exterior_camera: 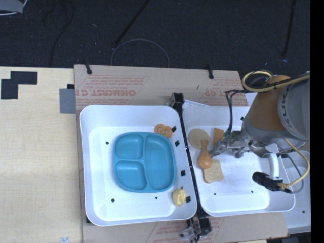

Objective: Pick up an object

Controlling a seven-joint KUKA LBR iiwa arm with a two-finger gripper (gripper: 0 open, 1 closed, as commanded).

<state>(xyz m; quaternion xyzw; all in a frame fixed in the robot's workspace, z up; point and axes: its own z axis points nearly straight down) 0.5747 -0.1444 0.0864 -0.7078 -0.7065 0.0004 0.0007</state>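
Camera view, right bin: your nearest candidate is the wooden spoon, lying in the left part of the right-hand bin, its round pale bowl toward the top of the frame and its orange handle end toward the bottom. Its long axis runs nearly straight up and down the picture, tilted a little. Touching its lower end is a tan bread slice; just beside its upper right stands a small orange block.

You see the gripper immediately right of the spoon, at about mid-handle, the grey-and-orange arm reaching in from the frame's right. Whether its fingers are spread or closed you cannot tell here; nothing is visibly held.

So the spoon lies to the frame's left of the claw, crosswise to its approach.

Further left, the other bin carries a blue divided plate, an orange pretzel and a yellow lump.
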